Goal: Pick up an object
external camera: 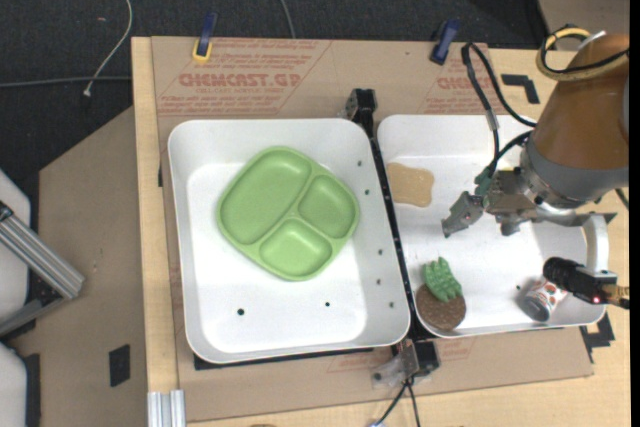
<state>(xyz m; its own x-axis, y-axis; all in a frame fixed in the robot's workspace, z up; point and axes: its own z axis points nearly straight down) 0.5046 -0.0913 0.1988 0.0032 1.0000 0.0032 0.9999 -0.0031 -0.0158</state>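
Camera view | right bin (440,140) | gripper (486,215) hovers mid-bin, fingers spread, holding nothing | tan flat piece (410,185) just left of it | small potted plant (441,293) near bin's front-left corner, nearest likely target

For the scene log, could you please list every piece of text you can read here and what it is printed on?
"CHEMCAST GP": red print on the brown protective sheet behind the left bin.
Same red print behind the right bin: partly hidden by cables, not readable.
Small can, right bin: label too small to read.

The cardboard sheet (250,75) under the bins reads, apparently, "CHEMCAST GP" in red.
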